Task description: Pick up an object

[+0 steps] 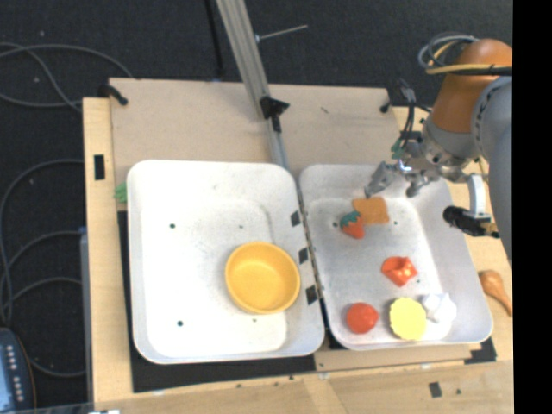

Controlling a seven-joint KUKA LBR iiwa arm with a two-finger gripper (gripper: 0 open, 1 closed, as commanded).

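My gripper (396, 185) hovers over the far part of the right bin (457, 257), and its two fingers stand apart, so it is open with nothing between them. Just below it lies a flat tan-orange piece (372, 210). A small red and green object (351, 225) touches that piece on its left. Further toward the front sit a red block (398, 270), a red ball (362, 317), a yellow round object (408, 318) and a small white object (438, 306).
The left bin (172, 231) holds a yellow bowl (262, 276) near its front right corner. A slanted metal post (250, 59) rises behind the bins. An orange object (493, 285) lies on the bench right of the right bin.
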